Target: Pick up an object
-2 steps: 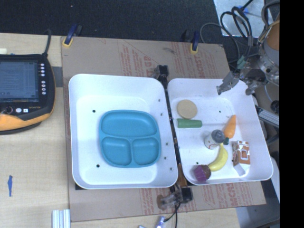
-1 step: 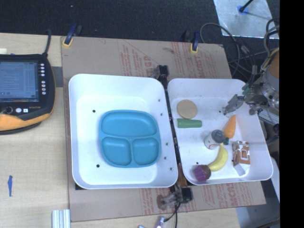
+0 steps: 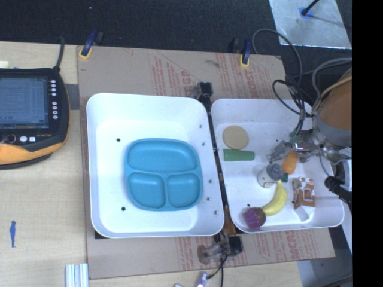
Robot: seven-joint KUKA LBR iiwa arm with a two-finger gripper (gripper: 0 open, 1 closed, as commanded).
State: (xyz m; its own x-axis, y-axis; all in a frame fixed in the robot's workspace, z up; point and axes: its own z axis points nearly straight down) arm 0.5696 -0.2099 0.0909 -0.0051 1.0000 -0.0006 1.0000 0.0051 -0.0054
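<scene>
We are looking down on 2 white bins sitting side by side on a cardboard sheet. The left bin (image 3: pixel 102 160) is holding a blue divided tray (image 3: pixel 163 173), lying flat near its middle. The right bin (image 3: pixel 239 109) is holding the loose objects: a tan round disc (image 3: pixel 236 137) near its upper left, a green cylinder (image 3: pixel 239 155) lying just below it, a yellow banana (image 3: pixel 276 201) toward the lower middle, a purple piece (image 3: pixel 254 217) touching the banana's lower end, and an orange-and-white packet (image 3: pixel 304 192) just right of the banana. The gripper (image 3: pixel 286 158) is hanging low over the right part of this bin, beside a small orange object (image 3: pixel 289 162) and a grey round piece (image 3: pixel 274 171); we cannot tell how it is set. A tablet-like pendant (image 3: pixel 30 115) is resting on the bench at far left.
</scene>
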